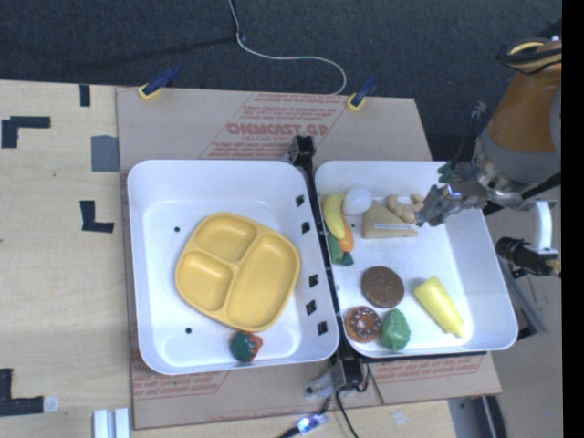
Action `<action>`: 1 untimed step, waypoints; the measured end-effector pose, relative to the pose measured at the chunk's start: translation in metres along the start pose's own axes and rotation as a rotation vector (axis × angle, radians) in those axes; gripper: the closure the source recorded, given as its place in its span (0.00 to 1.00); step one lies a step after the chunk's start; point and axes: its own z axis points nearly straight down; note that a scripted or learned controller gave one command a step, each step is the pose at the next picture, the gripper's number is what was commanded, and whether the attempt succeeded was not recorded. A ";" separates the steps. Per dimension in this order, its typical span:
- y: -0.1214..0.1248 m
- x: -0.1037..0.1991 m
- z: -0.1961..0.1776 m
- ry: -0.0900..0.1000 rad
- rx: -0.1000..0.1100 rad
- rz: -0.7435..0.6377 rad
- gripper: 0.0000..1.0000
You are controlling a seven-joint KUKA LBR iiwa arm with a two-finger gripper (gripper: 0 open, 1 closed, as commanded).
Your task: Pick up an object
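pincer (429,206) low over right bin (484,245), beside tan wedge (391,219); finger state unclear, cannot tell.

Two white bins (146,272); one yellow plate (238,271); nine toy foods (382,286).

You look down from one fixed camera above the bench (55,245), tilted at a slant, far enough back to take in both the left bin (146,245) and the right bin (484,272), with the arm (525,126) entering from your right.
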 end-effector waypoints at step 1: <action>-0.039 0.039 0.008 0.001 0.002 0.000 1.00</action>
